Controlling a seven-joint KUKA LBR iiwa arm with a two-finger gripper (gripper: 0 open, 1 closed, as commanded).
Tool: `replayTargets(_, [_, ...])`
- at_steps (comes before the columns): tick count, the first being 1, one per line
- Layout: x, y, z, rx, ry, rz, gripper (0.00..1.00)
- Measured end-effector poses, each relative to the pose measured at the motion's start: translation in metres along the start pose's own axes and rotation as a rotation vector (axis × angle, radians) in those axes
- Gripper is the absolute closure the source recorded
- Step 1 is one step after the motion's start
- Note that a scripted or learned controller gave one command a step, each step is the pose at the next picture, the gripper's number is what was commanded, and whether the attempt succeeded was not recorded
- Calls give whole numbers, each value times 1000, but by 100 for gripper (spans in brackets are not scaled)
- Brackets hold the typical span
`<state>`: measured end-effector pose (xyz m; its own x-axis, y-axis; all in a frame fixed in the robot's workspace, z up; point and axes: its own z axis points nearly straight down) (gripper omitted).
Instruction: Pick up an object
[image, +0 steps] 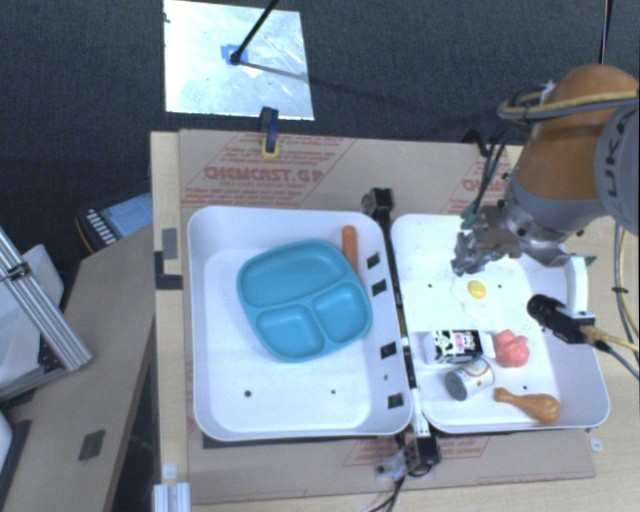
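Note:
My gripper (468, 260) hangs over the back part of the right bin (590, 395), just up and left of a toy fried egg (477, 291) with a yellow yolk. Nothing shows between its tips. Toward the front of that bin lie a black-and-white milk carton (458, 345), a pink toy (511, 348), a small tin can (470, 379) on its side and a tan drumstick (530, 403).
The left bin (215, 400) holds a blue divided plate (303, 298) and an orange sausage (349, 245) at its back right. A black divider rail (392, 300) runs between the bins. The arm (575, 150) enters from the right.

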<state>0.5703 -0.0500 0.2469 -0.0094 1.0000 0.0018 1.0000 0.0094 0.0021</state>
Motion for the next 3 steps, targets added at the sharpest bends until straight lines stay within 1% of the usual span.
replayTargets(1, [56,6,11,1,0,0,100])
replayTargets(2, [100,0,17,1,0,0,100])
replayTargets(3, [154,-6,28,2,-1,2,100])
